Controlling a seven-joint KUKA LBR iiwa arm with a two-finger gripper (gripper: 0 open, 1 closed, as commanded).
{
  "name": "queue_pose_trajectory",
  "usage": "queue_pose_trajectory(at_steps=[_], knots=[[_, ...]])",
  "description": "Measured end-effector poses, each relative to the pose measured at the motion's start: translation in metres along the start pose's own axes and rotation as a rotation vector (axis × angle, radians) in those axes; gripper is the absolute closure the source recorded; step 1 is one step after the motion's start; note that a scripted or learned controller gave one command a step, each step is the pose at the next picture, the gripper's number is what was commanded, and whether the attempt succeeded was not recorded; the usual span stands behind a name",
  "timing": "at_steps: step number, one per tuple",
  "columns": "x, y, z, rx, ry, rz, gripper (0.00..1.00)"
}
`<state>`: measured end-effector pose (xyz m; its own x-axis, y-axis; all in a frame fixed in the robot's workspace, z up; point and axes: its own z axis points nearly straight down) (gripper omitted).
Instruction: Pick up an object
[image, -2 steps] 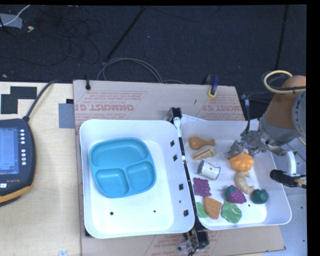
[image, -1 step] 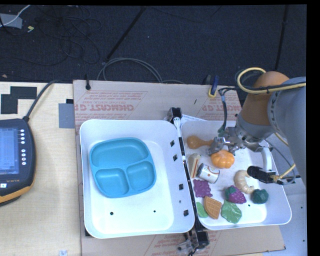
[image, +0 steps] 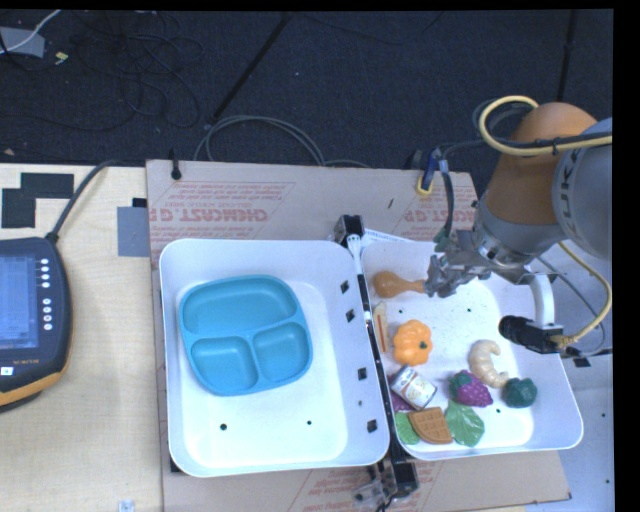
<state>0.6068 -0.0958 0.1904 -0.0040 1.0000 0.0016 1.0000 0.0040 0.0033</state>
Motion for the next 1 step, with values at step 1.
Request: queue_pose_trajectory(at_steps=[1], knots=[[-0.0019, -0.0004, 0.0058, 0.006, -0.001, 0.003, 0.0]])
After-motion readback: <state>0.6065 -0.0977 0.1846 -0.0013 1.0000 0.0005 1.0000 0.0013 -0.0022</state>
